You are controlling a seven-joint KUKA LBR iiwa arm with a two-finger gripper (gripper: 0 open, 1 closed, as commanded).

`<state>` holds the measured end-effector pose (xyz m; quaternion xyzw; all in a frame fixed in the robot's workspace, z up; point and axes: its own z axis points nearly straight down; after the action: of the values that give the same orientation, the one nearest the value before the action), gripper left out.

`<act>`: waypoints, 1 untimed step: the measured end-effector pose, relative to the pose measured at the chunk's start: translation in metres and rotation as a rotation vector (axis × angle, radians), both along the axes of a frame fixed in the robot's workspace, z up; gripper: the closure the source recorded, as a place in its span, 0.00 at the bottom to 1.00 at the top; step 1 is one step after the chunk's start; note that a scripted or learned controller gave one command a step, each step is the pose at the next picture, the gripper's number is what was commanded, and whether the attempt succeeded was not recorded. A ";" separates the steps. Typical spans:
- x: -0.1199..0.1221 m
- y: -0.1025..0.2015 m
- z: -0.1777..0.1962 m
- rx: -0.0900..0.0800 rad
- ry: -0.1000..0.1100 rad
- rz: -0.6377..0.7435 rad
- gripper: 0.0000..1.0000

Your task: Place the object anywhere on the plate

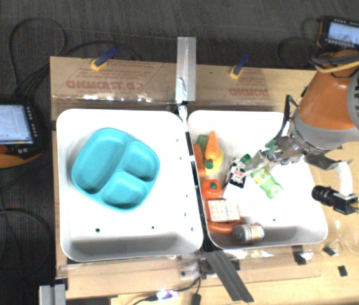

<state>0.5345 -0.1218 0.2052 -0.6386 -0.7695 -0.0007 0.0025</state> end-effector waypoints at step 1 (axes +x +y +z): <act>0.048 0.050 -0.024 -0.005 -0.001 0.203 1.00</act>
<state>0.5827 -0.0713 0.1817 -0.5572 -0.8304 0.0015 0.0006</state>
